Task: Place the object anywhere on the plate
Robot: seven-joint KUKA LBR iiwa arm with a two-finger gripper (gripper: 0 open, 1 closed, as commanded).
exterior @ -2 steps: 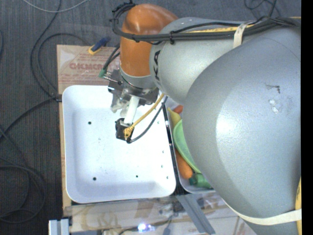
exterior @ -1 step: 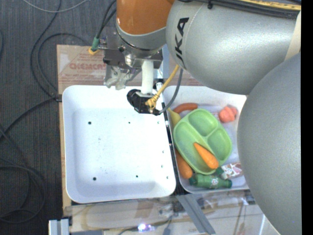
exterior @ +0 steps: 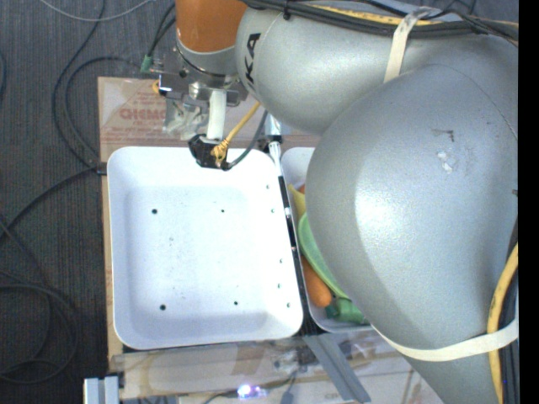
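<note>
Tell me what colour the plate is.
The plate is light green, seen in the camera view.

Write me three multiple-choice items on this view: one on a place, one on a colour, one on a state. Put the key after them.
1. The gripper is seen:
A) by the far rim of the left bin
B) at the view's bottom edge
C) at the view's left edge

2. The plate in the right bin is:
A) red
B) green
C) blue

3. The right bin is:
A) overturned
B) in full view
C) largely covered by the arm

Key:
1 A, it sits near the view's top, at that bin's far rim.
2 B, a pale green curve shows beside the arm.
3 C, the grey arm hides most of it.
</note>
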